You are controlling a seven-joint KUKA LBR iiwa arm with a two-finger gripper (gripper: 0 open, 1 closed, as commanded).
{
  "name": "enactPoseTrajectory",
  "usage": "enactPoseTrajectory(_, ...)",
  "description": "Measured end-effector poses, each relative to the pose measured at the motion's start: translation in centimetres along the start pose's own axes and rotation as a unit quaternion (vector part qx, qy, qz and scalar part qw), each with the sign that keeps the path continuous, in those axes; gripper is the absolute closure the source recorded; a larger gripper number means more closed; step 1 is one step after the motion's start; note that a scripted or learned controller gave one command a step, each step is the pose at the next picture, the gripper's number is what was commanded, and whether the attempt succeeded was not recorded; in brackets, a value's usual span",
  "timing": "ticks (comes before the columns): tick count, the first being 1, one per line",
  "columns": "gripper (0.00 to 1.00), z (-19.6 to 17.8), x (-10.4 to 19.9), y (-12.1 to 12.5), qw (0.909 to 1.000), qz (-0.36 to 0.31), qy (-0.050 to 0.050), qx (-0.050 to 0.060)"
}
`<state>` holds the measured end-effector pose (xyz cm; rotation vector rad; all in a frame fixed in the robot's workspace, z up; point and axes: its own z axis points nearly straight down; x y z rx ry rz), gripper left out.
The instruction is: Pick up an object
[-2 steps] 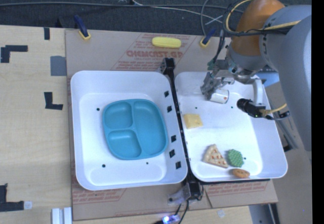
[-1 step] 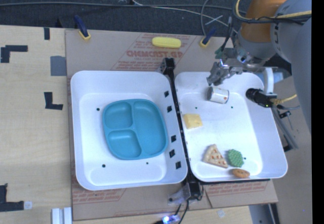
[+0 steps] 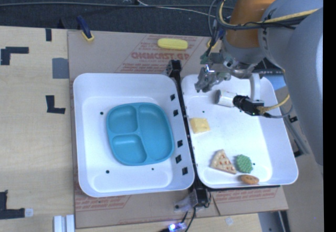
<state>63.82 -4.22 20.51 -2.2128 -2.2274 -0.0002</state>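
Camera view: I'm seeing the gripper hanging over the back left corner of the right bin; can't tell its state. Nothing visibly held. Cheese square is lying just below it. Pizza slice, green piece and cookie are sitting near the front edge. Blue plate is sitting in the left bin.

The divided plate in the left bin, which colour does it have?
The divided plate is light blue, a turquoise tone, seen clearly in the camera view.
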Motion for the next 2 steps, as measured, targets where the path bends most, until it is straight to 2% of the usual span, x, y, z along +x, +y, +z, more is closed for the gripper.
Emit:
enactPoseTrajectory(1, 1.0, 0.5, 6.0, -0.7, 1.0, 0.0, 0.0, 0.001)
enactPoseTrajectory(2, 1.0, -1.0, 11.2, -0.9, 1.0, 0.0, 0.0, 0.0)
